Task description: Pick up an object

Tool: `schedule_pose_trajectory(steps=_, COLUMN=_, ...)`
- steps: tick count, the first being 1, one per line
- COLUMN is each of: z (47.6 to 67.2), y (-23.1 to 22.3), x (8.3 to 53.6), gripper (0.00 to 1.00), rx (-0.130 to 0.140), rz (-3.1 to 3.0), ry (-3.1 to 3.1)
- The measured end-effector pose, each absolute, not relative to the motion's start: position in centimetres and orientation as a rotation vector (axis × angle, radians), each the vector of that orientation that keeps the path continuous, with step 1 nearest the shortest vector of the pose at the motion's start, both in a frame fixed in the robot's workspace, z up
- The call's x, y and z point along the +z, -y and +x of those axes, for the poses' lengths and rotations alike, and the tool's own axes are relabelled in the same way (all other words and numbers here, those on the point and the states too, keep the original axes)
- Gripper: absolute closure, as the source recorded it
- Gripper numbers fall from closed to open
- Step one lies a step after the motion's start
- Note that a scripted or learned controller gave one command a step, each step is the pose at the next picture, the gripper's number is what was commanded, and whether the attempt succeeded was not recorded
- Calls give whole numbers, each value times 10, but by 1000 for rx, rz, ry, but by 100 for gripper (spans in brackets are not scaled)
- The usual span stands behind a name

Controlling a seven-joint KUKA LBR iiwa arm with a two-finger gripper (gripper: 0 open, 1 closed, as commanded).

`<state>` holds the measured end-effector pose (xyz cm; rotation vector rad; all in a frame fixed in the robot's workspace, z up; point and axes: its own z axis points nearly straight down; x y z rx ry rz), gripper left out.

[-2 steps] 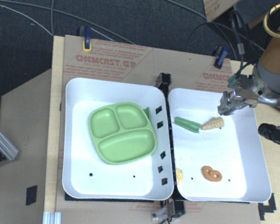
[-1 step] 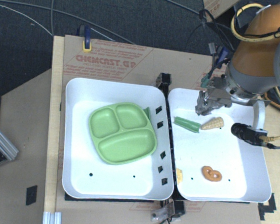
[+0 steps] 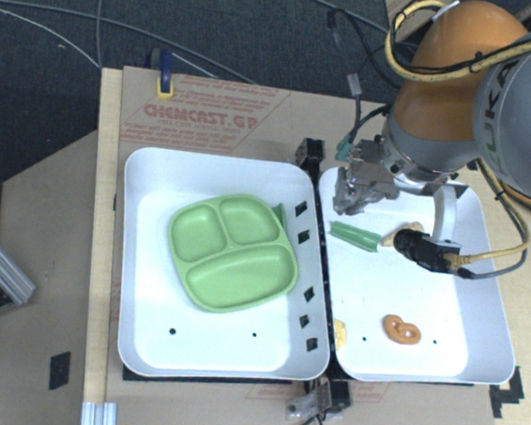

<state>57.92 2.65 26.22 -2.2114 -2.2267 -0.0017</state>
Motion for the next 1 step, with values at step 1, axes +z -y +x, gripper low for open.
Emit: schedule_pose_trajectory(steps=1, z=573, y=-79, x=240, gripper=100, rx=3, rz=-2211, ry=2224)
